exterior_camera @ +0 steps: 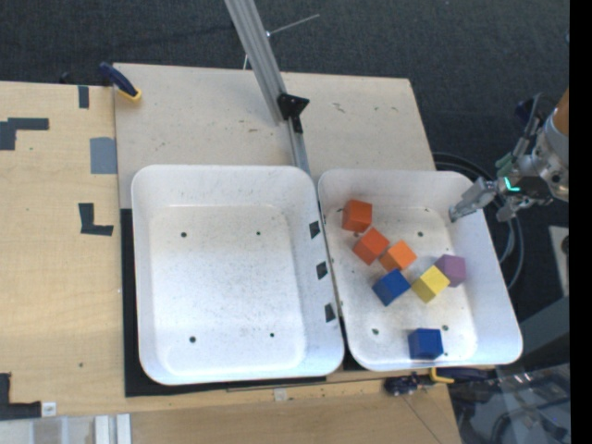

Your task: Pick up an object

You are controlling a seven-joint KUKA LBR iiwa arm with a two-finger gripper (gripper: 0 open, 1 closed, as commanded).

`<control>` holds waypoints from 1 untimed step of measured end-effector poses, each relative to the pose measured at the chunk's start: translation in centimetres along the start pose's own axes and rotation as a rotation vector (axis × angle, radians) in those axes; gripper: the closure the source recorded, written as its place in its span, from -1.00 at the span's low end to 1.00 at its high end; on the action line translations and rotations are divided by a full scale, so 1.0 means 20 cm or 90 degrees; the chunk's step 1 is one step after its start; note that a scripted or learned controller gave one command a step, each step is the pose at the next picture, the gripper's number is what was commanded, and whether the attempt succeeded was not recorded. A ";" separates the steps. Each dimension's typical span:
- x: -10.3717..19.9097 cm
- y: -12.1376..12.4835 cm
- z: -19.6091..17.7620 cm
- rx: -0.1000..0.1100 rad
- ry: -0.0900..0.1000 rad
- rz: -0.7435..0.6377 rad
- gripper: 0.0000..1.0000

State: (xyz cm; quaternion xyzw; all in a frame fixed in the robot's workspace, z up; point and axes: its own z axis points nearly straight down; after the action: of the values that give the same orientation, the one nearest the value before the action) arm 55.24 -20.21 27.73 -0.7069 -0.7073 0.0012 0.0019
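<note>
Left bin [148, 192] sat on the counter [203, 109] at 9 o'clock of the view, right bin [499, 331] butted against it at 3 o'clock. All cubes lay loose in the right bin, likely tossed in as pick targets: orange cube [357, 215] toward 12, two more orange ones [371, 245] [400, 254] touching near centre, blue cube [390, 287] just beside yellow cube [430, 284], purple cube [451, 268] touching yellow, dark blue cube [425, 343] apart at 6. Small, matte, solid-coloured blocks. End effector [481, 200] hovered at the bin's 2 o'clock rim, gripping nothing; open or closed, cannot tell.
</note>
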 end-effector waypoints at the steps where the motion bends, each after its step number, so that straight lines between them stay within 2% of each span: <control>1: 0.00 0.00 -0.01 -0.002 -0.001 -0.001 -1.00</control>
State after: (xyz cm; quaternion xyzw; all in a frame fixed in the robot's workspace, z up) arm 55.31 -20.20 27.93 -0.7064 -0.7078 0.0003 0.0004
